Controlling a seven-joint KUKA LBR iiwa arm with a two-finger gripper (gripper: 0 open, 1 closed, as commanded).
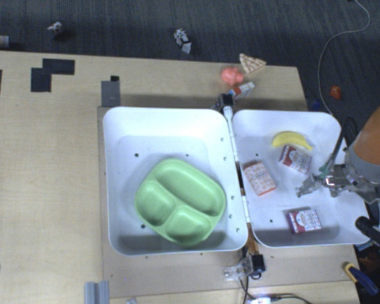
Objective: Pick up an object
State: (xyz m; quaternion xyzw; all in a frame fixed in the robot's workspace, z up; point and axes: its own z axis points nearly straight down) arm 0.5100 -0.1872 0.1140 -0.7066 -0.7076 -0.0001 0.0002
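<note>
The gripper (311, 187) hangs over the right-hand side of the right bin (326, 120), reaching in from the frame's right on a grey arm (375, 145) with an orange band. Its thin metal fingers (304, 190) point left toward the bin's middle; from this slanted overhead angle it is impossible to tell whether they are spread or pressed together, and nothing can be seen between them.

Four small objects lie on the white floor of that bin. A yellow banana (291, 139) curves near the back wall. Just in front of it, a red-and-white packet (296, 159) sits tilted. To the left, near the divider between the two bins, rests a pinkish carton (259, 178), also at a slant. Close to the front wall lies a second red packet (303, 220), below the fingertips in the frame and apart from them.

The left bin (117, 189) holds a light green divided plate (180, 199) with three compartments, set at an angle toward the bin's front.

Beyond the bins, at the bench's far edge, a pink ball (231, 76) sits just beside a wedge-shaped toy (251, 63). Black tape marks (53, 73) show on the wooden bench top (44, 189) at upper left.
</note>
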